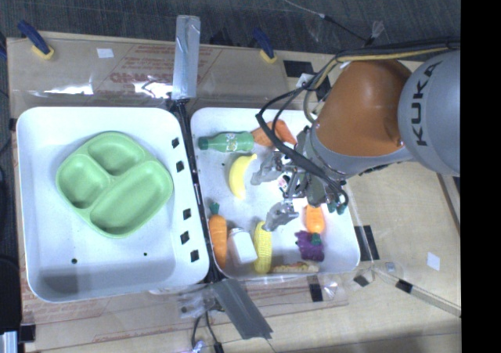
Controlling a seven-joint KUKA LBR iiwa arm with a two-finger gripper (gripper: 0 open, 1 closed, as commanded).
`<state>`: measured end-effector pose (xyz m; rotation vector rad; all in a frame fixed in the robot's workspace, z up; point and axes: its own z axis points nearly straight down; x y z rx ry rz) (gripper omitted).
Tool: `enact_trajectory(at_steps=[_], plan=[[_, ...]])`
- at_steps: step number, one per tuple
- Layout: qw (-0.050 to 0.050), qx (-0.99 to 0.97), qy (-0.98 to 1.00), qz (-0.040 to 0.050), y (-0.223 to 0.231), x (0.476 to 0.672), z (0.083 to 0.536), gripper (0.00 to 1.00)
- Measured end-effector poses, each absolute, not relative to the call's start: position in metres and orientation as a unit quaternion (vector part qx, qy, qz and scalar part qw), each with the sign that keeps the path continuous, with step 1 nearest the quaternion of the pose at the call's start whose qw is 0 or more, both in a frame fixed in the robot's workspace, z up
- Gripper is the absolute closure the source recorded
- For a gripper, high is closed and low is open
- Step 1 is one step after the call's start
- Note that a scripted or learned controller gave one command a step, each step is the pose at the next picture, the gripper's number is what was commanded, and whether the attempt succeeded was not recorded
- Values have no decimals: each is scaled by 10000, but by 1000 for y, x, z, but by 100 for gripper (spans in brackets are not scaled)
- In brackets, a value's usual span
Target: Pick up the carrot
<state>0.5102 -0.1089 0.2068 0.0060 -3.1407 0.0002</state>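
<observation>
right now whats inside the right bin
In the right bin: green bottle, lemon, carrot, corn, grapes. The arm covers its far-right part.

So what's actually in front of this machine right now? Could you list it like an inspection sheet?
Surface: two shallow white bins; left bin, right bin.
Job's thing: orange carrot lying at the right bin's left wall.
Clutter: green divided plate in left bin; green bottle, yellow banana, yellow corn cob, purple grapes, other orange pieces.
End effector: over the right bin, apart from the carrot.
Cables: black cables looping by the arm.
Surroundings: blue clamps on the bench.
</observation>
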Motion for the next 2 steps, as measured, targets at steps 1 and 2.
enact_trajectory(at_steps=[1, 2], plan=[[25, -337, -9994, -1, -169, 515, 165, 0], [24, 53, -10000, -10, -202, 519, 107, 0]])
